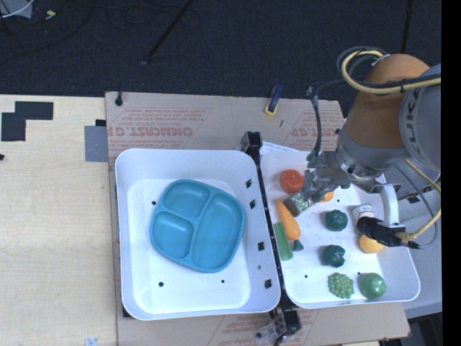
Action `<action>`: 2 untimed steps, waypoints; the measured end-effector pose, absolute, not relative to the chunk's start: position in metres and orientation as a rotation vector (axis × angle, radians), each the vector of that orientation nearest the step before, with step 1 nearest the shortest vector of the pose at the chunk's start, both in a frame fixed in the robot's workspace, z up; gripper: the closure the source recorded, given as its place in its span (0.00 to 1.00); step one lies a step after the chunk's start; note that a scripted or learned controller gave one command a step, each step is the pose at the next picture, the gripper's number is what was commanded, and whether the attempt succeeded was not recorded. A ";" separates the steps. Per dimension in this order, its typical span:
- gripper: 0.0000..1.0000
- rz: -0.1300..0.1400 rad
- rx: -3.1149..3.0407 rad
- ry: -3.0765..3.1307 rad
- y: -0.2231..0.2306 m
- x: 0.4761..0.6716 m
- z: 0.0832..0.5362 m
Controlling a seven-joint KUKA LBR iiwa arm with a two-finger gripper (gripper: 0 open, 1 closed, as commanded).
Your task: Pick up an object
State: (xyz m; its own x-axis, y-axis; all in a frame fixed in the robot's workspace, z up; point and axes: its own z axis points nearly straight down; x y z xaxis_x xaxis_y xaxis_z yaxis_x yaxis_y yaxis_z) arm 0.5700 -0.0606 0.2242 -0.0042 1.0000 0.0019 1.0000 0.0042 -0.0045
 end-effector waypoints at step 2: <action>1.00 -0.001 -2.212 -2.227 0.047 0.602 0.223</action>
State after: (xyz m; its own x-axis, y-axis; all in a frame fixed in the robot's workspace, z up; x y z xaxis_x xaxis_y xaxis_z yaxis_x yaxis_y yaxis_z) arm 0.6021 0.0468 0.2230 -0.0068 1.0000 0.0023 1.0000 0.0068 -0.0015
